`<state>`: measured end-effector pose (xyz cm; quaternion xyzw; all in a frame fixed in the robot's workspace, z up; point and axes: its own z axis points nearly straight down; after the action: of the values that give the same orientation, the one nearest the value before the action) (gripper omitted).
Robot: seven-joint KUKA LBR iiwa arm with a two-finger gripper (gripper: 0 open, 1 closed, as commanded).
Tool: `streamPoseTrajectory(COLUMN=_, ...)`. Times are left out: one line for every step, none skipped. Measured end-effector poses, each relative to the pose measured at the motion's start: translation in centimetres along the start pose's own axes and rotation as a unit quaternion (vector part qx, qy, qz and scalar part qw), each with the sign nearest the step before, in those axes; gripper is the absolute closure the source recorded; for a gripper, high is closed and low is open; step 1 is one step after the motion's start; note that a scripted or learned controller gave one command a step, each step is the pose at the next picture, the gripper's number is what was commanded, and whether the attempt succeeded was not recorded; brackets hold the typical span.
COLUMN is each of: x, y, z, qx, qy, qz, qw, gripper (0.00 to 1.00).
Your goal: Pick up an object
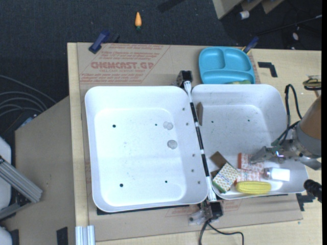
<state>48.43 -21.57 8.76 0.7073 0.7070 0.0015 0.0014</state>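
Seen from above at a slant, the worktop (127, 60) carries two shallow white bins side by side, the left bin (97, 137) and the right bin (230, 106), their inner rims meeting along a dark hinge-like strip down the middle. The arm (311, 131) reaches in from the right edge of the view, and its pincer (265, 154) sits low over the near right part of the right bin; whether it is open or closed cannot be told at this size, and nothing can be made out between its tips. The objects to pick from lie clustered in the near corner of the right bin: a yellow corn-like piece (252, 188) along the near wall, a small patterned yellow-and-white box (225, 177) just left of it, a dark brown block (218, 160) behind that box, a red-and-white packet (249, 168) near the pincer, and a small white bottle-like item (278, 175) at the right of the cluster, close under the wrist. The left bin holds two small greyish round spots (170, 135) near its middle. Behind the right bin a light blue divided tray (226, 65) rests on the worktop. A brown cardboard sheet with red lettering (122, 63) lies behind the left bin. On the dark floor beyond, a small orange object (138, 19) lies well apart from everything else.
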Motion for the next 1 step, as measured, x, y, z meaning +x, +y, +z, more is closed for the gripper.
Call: streamPoseTrajectory(x=6.0, y=7.55, z=-0.08, qx=-0.004, qy=0.0, qz=-0.001, qw=1.0, gripper=0.0)
